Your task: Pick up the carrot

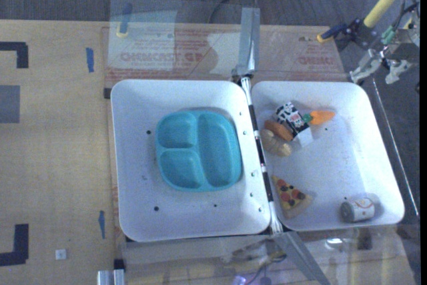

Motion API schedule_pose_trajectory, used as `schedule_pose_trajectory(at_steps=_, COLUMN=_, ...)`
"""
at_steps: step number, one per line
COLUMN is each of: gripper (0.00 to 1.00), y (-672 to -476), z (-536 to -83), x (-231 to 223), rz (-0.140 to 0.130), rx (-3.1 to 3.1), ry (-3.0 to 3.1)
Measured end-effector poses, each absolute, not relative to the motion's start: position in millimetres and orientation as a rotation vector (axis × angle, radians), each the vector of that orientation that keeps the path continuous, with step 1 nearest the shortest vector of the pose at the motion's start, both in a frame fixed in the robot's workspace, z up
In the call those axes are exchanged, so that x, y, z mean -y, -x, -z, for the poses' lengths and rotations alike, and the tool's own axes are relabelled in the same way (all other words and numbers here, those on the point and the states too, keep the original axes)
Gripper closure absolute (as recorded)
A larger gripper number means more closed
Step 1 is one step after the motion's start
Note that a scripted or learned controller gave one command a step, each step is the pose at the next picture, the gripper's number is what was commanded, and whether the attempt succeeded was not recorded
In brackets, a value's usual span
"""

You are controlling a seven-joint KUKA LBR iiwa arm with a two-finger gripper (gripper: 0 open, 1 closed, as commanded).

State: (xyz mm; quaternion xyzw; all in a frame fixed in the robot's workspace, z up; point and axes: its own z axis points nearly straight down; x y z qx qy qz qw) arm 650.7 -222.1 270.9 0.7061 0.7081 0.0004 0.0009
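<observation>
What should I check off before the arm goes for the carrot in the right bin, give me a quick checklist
1. Carrot in sight in the right bin, near its far side: ok.
2. Carrot clear from above, nothing lying on it: ok.
3. Room around the carrot: not ok, its green end touches the cow-patterned carton.
4. Far wall close behind the carrot, space for the pincer there: cannot tell.
5. Pincer position: not ok, it is outside the bin past its far right corner.
6. Pincer open for the grasp: cannot tell.

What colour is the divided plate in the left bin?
Teal blue plate, seen in the camera view.
</observation>
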Motion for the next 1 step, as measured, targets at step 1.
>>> schedule_pose_trajectory(at_steps=1, gripper=0.00, y=-668.7, z=-117.7, x=219.0, rz=-0.001, rx=-2.361, ry=-2.071)
